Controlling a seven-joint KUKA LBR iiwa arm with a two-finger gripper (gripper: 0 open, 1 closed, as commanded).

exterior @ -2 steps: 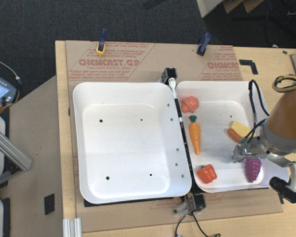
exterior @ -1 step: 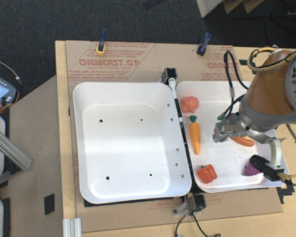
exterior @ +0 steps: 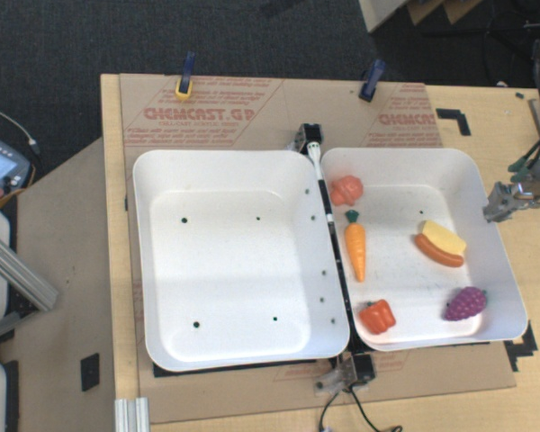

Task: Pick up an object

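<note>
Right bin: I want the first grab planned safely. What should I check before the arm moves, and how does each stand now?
1. Gripper outside right bin, at its right rim: ok.
2. Finger state: cannot tell.
3. Nothing seen held: ok.
4. Carrot lies apart from the others: ok.
5. Grapes sit close to the bin wall: not ok for a clean grab.
6. Hot dog lies nearest the gripper: ok.

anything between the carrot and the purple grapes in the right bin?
In the camera view, the yellow-and-orange hot dog toy sits just above the line from carrot to grapes; the rest is bare bin floor.
</note>
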